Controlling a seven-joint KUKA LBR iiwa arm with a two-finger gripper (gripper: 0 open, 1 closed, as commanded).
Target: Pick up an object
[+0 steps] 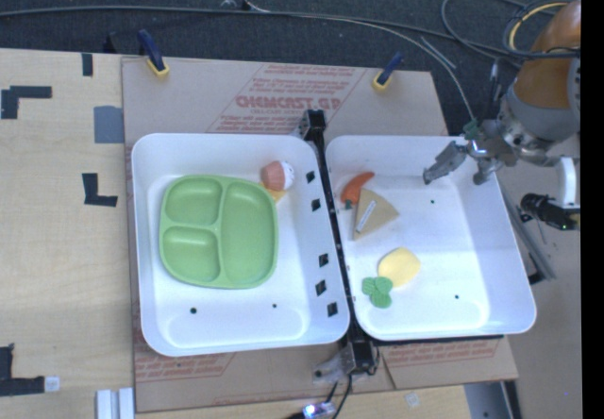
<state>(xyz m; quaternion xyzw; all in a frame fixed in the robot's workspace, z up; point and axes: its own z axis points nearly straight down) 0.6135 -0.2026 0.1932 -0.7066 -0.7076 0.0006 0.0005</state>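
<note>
My gripper [461,169] hangs over the far right corner of the right bin [472,304], its two fingers spread open with nothing between them. The bin holds an orange carrot-like piece [357,186], a tan wedge [375,214], a yellow lemon-like piece [399,267] and a small green broccoli piece [378,291], all to the left of the gripper and apart from it. In the left bin [236,327] lie a green divided plate [219,230] and a small peach-and-white toy [276,175].
A black divider clamp [321,209] runs between the bins. Blue-and-yellow clamps [152,53] [386,73] hold the cardboard at the back. Cables [396,30] trail across the dark floor behind. The arm's black hardware [547,211] sits just off the right bin's right rim.
</note>
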